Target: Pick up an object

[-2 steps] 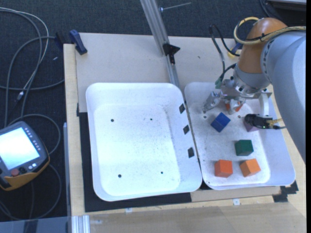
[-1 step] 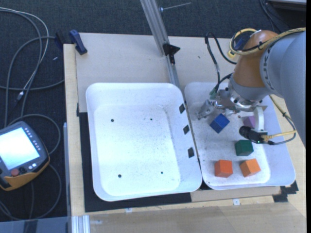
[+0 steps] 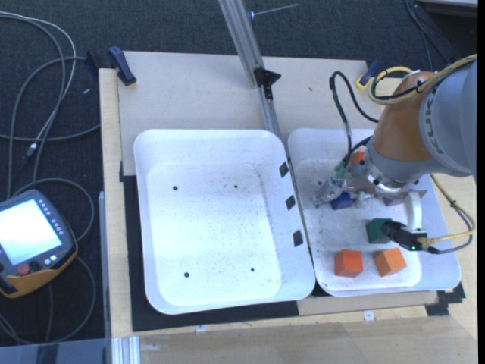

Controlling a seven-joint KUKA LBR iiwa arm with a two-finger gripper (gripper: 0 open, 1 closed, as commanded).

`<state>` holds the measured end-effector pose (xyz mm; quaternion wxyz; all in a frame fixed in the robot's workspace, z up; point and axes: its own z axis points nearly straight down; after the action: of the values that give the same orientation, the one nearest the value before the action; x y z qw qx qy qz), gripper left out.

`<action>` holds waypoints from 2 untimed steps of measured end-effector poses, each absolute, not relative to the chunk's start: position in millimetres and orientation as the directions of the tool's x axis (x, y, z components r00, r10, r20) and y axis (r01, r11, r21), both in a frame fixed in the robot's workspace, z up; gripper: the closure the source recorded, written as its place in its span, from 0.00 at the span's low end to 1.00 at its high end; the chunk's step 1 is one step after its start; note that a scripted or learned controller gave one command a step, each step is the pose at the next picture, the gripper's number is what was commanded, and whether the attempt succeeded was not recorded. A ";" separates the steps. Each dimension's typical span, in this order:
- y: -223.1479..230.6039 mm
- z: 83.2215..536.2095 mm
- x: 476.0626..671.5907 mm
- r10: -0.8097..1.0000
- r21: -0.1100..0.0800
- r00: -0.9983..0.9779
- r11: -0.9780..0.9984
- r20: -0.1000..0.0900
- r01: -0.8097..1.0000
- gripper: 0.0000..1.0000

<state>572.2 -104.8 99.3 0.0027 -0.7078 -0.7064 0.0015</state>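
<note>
Right white bin (image 3: 322, 279): two orange blocks (image 3: 349, 263) (arm lettering partly readable, "KU").

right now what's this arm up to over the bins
The grey KUKA arm reaches in over the right bin, its gripper low near a small blue object at the bin's middle. A green block and two orange blocks lie nearer the front edge, apart from the gripper. Whether it has hold of anything cannot be made out. The left bin sits beside it.
</note>
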 end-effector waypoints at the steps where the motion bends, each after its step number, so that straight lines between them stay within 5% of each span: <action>1: -102.8 99.2 522.7 1.000 -0.007 0.002 -0.002 0.003 1.000 0.00; 2: -65.9 204.2 504.6 1.000 0.008 -0.004 0.004 0.001 1.000 0.00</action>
<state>504.6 -65.9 204.2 -0.0025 -0.7056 -0.7086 -0.0030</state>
